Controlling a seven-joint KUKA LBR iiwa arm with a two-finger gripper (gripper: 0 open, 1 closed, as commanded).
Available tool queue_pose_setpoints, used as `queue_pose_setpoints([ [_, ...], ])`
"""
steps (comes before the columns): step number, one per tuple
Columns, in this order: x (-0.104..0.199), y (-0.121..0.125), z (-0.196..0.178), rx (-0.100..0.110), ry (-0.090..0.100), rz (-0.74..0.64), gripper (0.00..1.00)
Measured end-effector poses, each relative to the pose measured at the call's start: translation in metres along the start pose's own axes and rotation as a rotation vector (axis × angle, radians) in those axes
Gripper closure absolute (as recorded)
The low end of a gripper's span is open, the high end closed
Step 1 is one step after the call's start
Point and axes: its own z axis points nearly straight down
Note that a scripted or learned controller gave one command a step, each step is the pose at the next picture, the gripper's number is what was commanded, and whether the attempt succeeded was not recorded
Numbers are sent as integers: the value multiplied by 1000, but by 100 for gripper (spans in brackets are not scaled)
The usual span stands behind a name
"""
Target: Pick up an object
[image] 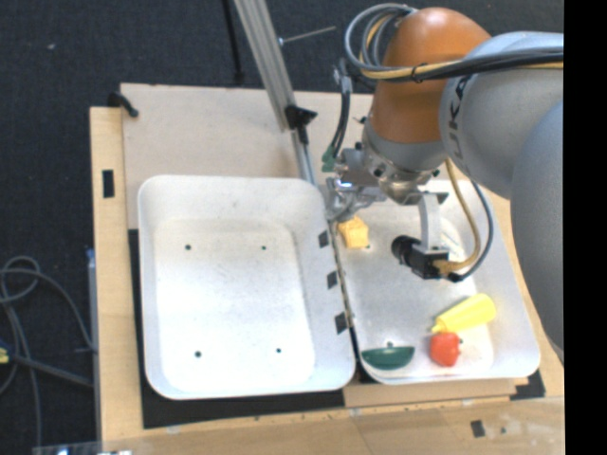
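Hand (353, 214) over right bin's (503, 354) left edge, mostly hidden under wrist; yellow block (355, 234) just below it, grip state cannot tell; yellow object (465, 314), red object (446, 348), green piece (389, 354) at near rim.

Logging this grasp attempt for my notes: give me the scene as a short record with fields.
arm: reaches in from the right, gripper over the right bin's left edge
near gripper: pale yellow block
right bin front: yellow object, red object, dark green object
left bin: white
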Motion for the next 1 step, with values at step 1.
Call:
queue_pose_setpoints([
  [1,48,5,1,0,0,0,100],
])
